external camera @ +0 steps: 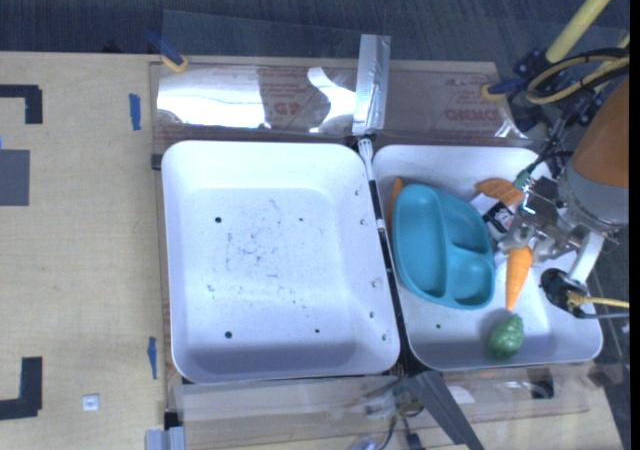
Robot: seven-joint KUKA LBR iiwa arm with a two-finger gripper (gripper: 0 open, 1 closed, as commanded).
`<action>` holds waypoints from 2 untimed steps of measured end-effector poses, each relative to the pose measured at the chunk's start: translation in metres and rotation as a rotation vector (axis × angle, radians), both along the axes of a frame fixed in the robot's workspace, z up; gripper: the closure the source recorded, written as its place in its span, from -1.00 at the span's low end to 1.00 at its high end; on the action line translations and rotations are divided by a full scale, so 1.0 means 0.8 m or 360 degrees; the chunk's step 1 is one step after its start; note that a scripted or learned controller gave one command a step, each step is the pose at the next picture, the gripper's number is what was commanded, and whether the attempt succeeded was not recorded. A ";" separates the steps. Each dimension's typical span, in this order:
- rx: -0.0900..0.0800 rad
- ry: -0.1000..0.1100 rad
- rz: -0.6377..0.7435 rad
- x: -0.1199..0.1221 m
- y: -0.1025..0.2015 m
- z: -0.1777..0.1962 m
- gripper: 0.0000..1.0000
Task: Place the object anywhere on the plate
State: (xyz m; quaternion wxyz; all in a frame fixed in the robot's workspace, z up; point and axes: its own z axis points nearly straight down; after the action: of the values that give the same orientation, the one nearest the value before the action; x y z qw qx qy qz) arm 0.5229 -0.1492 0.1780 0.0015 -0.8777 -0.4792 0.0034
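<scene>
Two bins are sitting side by side on the tabletop [70,238]. The left bin [270,258] is lying beside the right bin [560,343], their inner rims touching. A divided plate [440,243] is resting in the right bin, toward its left side. A carrot [516,276] is lying just right of the plate, its leafy end [506,335] pointing toward the bin's near edge. The claw [535,228] is hanging over the bin's right part, just above the carrot.
</scene>
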 end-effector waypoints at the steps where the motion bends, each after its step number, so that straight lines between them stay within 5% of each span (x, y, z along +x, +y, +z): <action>1: 0.0007 -0.0001 0.0530 -0.026 0.077 0.005 1.00; 2: 0.0003 -0.0011 0.0929 -0.039 0.157 0.102 1.00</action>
State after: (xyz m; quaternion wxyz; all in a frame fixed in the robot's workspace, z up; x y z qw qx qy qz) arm 0.4919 -0.0232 0.2594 -0.0005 -0.7026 -0.7116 0.0003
